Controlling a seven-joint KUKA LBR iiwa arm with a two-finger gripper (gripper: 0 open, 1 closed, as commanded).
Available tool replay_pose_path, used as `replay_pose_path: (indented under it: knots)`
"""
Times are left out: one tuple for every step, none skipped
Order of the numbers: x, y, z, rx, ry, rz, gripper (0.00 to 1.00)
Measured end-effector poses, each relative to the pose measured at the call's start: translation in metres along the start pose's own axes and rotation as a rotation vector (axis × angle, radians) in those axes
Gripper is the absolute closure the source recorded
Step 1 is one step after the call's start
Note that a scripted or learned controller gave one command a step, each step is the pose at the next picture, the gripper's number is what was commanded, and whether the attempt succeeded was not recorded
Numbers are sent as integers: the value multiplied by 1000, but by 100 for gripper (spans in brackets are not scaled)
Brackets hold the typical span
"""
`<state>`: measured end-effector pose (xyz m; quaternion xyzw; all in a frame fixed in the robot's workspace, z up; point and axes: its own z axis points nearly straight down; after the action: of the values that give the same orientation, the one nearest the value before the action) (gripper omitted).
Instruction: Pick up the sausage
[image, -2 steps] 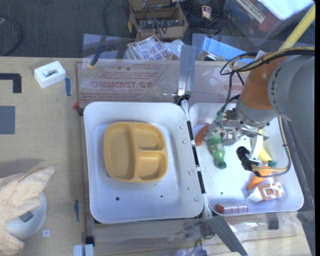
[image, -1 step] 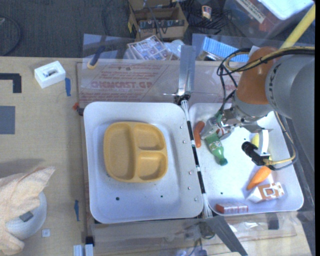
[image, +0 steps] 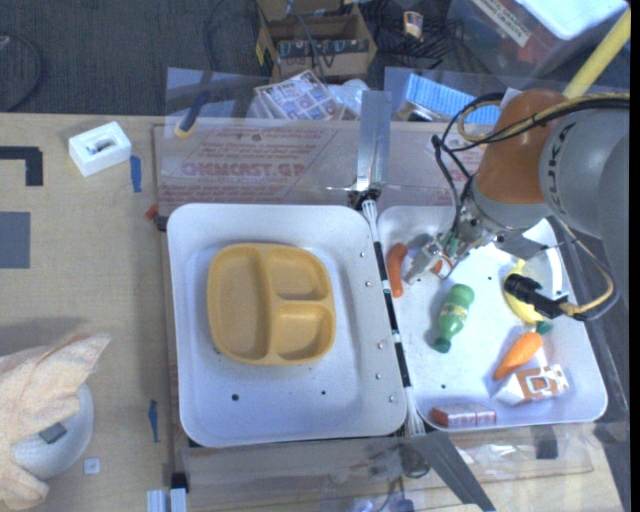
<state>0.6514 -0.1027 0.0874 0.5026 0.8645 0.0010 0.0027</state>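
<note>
Sausage (image: 396, 270): short, orange-red, lying lengthwise against the right bin's (image: 585, 400) left wall, near its upper-left corner. My gripper (image: 428, 260): just beside it, fingers slightly parted, nothing between them. Green bottle (image: 452, 316): mid-bin.

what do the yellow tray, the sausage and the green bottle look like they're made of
Yellow tray: likely moulded plastic, matte, with soft rounded compartment edges.
Sausage: probably toy plastic or rubber, uniform orange-red with a slight sheen; too small to tell which.
Green bottle: apparently glossy plastic, with a bright highlight on its body and a yellowish label band.
</note>
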Motion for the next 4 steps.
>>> replay_pose_path:
  knots:
    - [-2,1,-13,-8,-5,3,100]
    - [-4,7,-2,10,5,-61,100]
    - [-6,10,-1,23,22,111,100]
    - [-15,7,-1,15,7,-214,100]
